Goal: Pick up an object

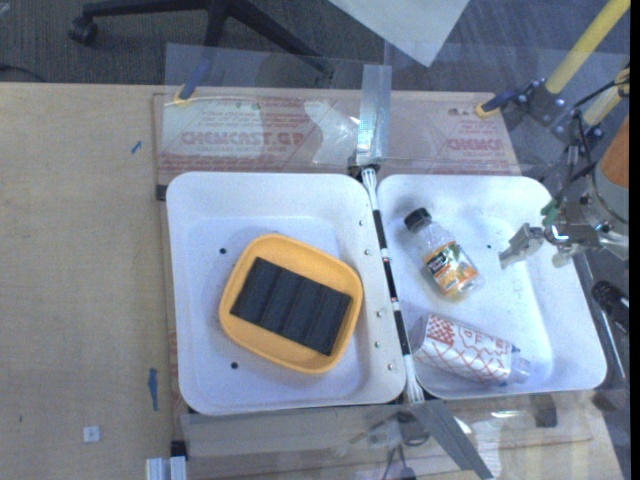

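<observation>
red lettering runs across the clear sheets (pixel 250 138) behind both bins; on the left sheet it seems to read "chemcast", the rest too faint to make out. the small bottle (pixel 441 254) in the right bin (pixel 575 368) has a black cap and an orange and dark label whose print is too small to read. it lies on its side, cap toward the far-left corner of that bin. nearer the front rim lies a crumpled white packet (pixel 468 350) with a red pattern, its writing unreadable; it rests close to the divider between the bins.

the left bin (pixel 190 368) bears a yellow tray (pixel 291 303) turned at a slant, with a dark ribbed block (pixel 292 306) set in it. bare white floor runs all round the tray, widest along the far and left walls. in the right bin the open room lies in the right half, between the bottle and the right wall, and along the far wall.

the gripper (pixel 535 240) hangs over the right side of the right bin, just beside its right rim, well apart from the bottle and the packet. a grey finger (pixel 515 245) points left toward the bottle, touching nothing that can be seen. whether the pincer is open or closed cannot be told from this angle; nothing shows between its fingers.
</observation>
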{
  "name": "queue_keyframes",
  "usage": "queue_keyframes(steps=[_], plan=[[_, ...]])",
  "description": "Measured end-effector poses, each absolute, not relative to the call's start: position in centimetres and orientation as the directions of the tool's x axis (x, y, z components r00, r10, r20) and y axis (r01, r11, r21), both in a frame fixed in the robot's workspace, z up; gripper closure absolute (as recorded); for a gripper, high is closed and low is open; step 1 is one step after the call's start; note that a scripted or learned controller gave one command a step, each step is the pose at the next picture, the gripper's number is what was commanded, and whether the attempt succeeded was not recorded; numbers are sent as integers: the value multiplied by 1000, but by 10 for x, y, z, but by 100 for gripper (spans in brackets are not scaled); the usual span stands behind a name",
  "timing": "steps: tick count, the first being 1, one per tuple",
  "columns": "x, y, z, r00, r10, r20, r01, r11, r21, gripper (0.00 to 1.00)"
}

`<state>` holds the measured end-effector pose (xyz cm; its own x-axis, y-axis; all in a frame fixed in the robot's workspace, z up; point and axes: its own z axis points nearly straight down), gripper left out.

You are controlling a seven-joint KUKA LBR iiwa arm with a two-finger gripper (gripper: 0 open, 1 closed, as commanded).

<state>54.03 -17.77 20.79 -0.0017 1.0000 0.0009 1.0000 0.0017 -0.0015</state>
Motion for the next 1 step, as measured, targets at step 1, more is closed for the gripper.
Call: queue_keyframes(steps=[1], plan=[[581, -159, 104, -65, 998, 1, 998, 65, -2, 0]])
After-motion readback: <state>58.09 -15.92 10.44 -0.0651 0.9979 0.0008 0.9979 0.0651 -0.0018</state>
